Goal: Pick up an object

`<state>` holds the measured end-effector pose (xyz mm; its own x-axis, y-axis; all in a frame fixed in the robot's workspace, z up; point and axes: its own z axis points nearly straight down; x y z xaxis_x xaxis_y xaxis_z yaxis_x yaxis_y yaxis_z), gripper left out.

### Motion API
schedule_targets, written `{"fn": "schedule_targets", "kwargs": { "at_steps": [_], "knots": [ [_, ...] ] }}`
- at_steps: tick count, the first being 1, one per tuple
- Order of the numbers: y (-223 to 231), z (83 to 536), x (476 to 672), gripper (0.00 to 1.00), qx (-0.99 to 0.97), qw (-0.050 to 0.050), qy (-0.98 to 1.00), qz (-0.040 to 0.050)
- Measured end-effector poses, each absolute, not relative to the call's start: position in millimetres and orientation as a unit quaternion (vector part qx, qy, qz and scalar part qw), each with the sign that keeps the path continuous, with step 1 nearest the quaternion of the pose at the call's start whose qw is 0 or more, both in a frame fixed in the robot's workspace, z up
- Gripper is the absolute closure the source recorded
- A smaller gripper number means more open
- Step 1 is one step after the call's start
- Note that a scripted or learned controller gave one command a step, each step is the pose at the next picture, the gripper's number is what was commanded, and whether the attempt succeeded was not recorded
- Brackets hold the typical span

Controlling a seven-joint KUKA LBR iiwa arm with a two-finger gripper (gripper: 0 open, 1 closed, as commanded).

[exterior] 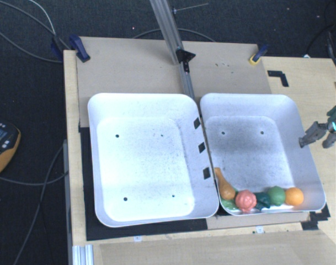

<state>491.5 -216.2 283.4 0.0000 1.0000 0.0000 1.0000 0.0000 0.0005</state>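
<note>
We see the grey two-finger gripper point(318, 136) at the right edge of the view, just outside the rim of the right shallow white plastic bin point(300, 120). Its 2 fingers stand apart, splayed toward the bin, with nothing between them. Little of the arm behind it shows, so we can say only that the wrist sits low and off to the side, well away from any object.

The things to pick lie along the near wall of the right bin, crowded in a row. From the left: an orange tapered carrot-shaped toy point(224, 184), a pink knobbly ball point(245, 200), a round green fruit-shaped toy point(276, 195), and a round orange ball point(294, 196) nearest the gripper's side. They touch or nearly touch, and something pale green and teal lies under them that we cannot make out.

We judge these to be light plastic or foam toys, stiff enough to take a pinch but smooth and round, so they would likely roll or squirt out of a poor grip. The orange ball looks the easiest: it ends the row, with free space on 1 side. We would close across its widest part, fingers set parallel to the near wall so neither lands on the rim. The carrot could be taken across its thick middle.

The left shallow white plastic bin point(101, 148) lies beside it.
</note>
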Motion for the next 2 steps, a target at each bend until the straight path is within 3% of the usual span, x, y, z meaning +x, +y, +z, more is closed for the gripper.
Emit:
{"fn": "schedule_targets", "kwargs": {
  "at_steps": [1, 2],
  "knots": [
    [-216.2, 283.4, 491.5, 0.0, 0.707, 0.0, 0.707, 0.0001],
    [-206.5, 229.4, 495.1, 0.0, 0.707, -0.002, 0.707, -0.0009]
  ]
}}
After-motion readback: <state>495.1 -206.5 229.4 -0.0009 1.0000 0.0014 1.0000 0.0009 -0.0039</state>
